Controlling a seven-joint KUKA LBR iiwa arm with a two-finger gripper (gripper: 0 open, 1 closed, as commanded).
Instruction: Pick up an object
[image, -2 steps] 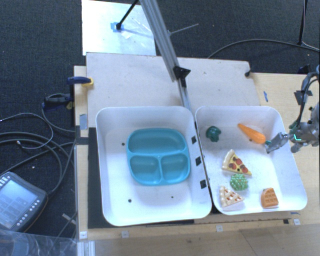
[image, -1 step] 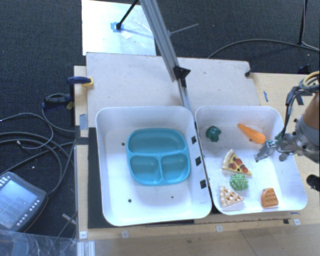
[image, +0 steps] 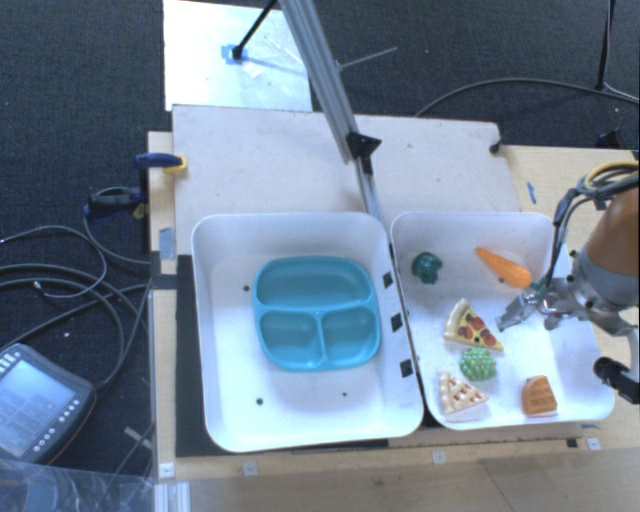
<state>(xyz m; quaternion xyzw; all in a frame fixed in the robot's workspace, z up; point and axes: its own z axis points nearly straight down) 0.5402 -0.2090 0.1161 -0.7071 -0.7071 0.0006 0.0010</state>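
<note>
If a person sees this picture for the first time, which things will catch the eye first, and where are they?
The blue tray, with three compartments, lies in the middle of the left bin. In the right bin small toy foods are scattered: an orange carrot, two pizza slices, a dark green piece and others. The gripper hangs at that bin's right side, just below the carrot, holding nothing.

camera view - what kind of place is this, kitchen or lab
Most likely a robot lab: a robot arm reaches over two white bins of toy food such as a pizza slice, with a control pendant and cables on the carpet.
</note>
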